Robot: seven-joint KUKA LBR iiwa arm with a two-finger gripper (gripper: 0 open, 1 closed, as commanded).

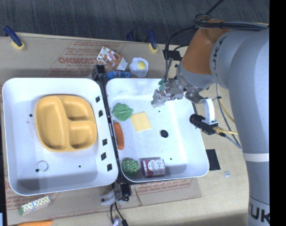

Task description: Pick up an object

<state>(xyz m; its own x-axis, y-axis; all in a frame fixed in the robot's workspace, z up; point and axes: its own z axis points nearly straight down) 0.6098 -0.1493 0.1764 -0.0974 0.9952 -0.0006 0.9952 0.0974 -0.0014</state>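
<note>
my bench covered in printed cardboard, two white bins sitting on it, left bin at 9 o'clock, right bin at 3, snack packet and yellow-white toy at 12, wrapped candy down at 7

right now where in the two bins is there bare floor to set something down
Left bin: bare strips ring the yellow tray, widest along its near side. Right bin: open floor lies right of the cheese slice, around the small black disc. Crowded along its left wall: lettuce leaf, sausage, green ball, red can.
</note>
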